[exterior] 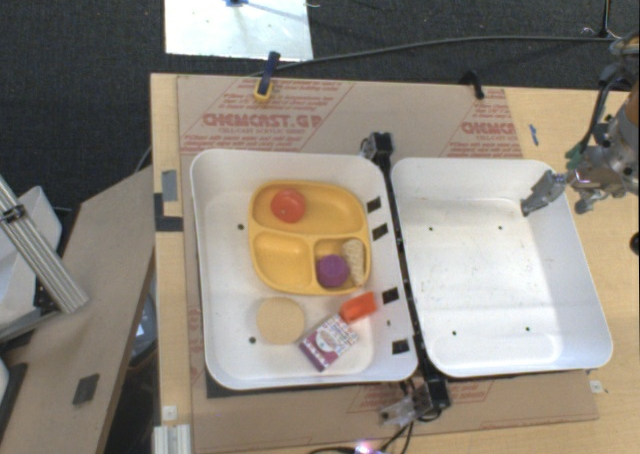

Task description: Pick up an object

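The gripper [552, 192] sits at the right edge of the frame, over the upper right corner of the right bin [500, 342]. One grey finger points down and left toward the bin's rim; nothing shows between the fingers, and whether they are spread or closed cannot be told from here. The arm [618, 147] enters behind it from the right.

The right bin lies under the gripper, its white floor marked by a few small dark dots. Just left of it, across a dark seam with black clips, is the left bin [215, 272], in the middle of the frame.

All the things lie in the left bin, well apart from the gripper. A yellow tray [280, 260] with compartments sits in its upper middle. A red ball [289, 205] rests in the tray's upper compartment. A purple ball [332, 269] lies in the lower right compartment, with a pale speckled piece [354, 255] just beside it on the right. Below the tray, on the bin floor, lies a tan disc [280, 320]. To its right is a purple and white packet [328, 341], and an orange block [358, 307] sits just above the packet, near the tray's lower right corner.

Both bins rest on a brown board [330, 107] with red lettering, laid on the surface [160, 272].
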Action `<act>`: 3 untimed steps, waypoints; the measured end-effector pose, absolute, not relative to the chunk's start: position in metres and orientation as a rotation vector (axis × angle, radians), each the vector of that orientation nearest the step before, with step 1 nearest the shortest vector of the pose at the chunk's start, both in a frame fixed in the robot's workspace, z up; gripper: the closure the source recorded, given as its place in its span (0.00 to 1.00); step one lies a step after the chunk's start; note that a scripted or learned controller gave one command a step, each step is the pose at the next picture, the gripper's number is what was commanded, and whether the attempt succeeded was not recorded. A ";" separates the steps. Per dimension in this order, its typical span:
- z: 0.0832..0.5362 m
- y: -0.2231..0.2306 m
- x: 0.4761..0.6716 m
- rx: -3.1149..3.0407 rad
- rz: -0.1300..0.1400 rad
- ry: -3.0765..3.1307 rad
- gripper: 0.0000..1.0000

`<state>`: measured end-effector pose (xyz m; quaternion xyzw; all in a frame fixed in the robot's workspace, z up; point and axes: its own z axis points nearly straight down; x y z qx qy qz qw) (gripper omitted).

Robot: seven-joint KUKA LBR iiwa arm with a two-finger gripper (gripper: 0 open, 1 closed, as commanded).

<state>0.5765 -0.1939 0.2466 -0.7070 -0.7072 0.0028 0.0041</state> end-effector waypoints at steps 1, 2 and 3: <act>0.253 -0.193 0.579 -2.218 -0.001 -2.227 0.00; 0.194 -0.190 0.587 -2.217 0.001 -2.224 0.00; 0.134 -0.186 0.591 -2.216 0.001 -2.224 0.00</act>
